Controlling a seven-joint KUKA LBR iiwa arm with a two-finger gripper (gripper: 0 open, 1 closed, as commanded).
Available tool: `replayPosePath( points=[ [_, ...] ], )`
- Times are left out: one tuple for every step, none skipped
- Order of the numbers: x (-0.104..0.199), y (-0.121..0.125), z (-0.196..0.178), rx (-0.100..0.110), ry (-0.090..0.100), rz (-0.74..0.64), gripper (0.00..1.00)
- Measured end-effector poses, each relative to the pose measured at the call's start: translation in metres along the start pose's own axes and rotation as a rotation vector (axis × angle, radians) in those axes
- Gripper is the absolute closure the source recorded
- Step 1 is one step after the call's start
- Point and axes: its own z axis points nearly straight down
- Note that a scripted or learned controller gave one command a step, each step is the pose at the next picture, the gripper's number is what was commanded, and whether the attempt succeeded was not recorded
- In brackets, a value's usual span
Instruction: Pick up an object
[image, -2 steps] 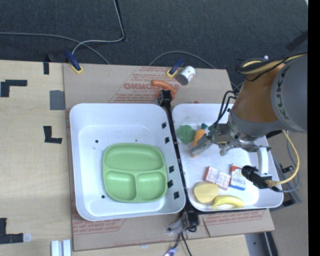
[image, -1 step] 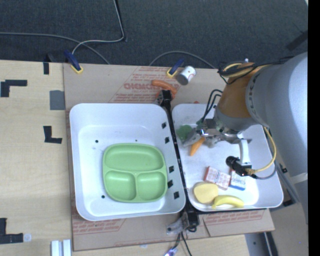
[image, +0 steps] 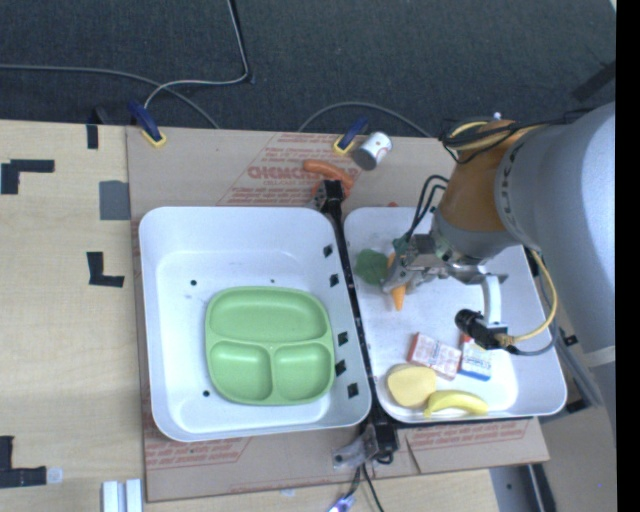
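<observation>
My gripper (image: 405, 278) is down in the right bin (image: 530, 385), near its upper left part. A small orange piece (image: 398, 296) sits right at the fingertips, and a dark green object (image: 372, 264) lies just to their left. The wrist hides the fingers. Lower in the same bin lie a red-and-white packet (image: 432, 352), a small blue-and-white packet (image: 476, 365), a round yellow object (image: 410, 384) and a yellow banana (image: 455, 403).
The left bin (image: 170, 250) holds a light green divided plate (image: 269, 343). Black clips join the two bins along their shared wall (image: 345, 290). Behind the bins, on the cardboard, lie an orange tool (image: 330, 171) and a white cylinder (image: 372, 150).
</observation>
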Motion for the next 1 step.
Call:
replayPosePath(
  points=[
    [0.0766, -0.0251, -0.0881, 0.006, 0.003, -0.001, 1.0]
  ],
)
